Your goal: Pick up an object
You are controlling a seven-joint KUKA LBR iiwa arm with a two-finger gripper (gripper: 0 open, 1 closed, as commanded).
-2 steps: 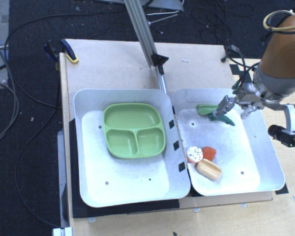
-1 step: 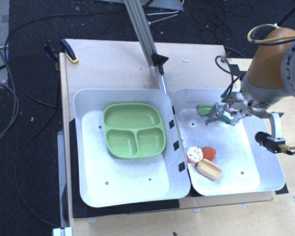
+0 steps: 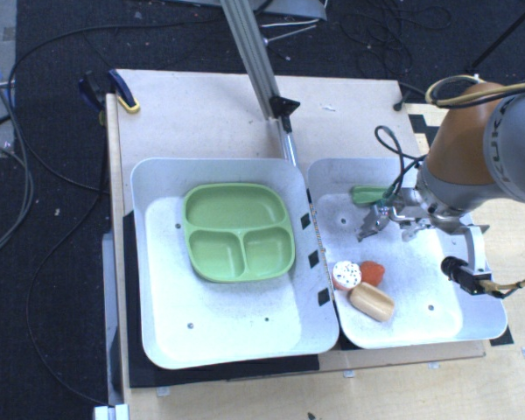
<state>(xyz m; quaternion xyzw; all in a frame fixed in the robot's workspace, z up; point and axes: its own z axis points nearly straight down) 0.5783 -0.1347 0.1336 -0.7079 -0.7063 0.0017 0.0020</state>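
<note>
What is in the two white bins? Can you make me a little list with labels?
left bin: holds a green plate with three sections
right bin: holds the small things
small things: white dotted ball, red piece, tan roll, clustered near the bin's left front
green thing: lies at the back of the right bin, partly hidden by the arm
pincer: low over the right bin, behind the cluster, nothing seen between its fingers
arm: comes in from the right

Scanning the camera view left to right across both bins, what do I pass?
Left bin → green divided plate → right bin → white spotted ball → tan bread roll → gripper.
</note>
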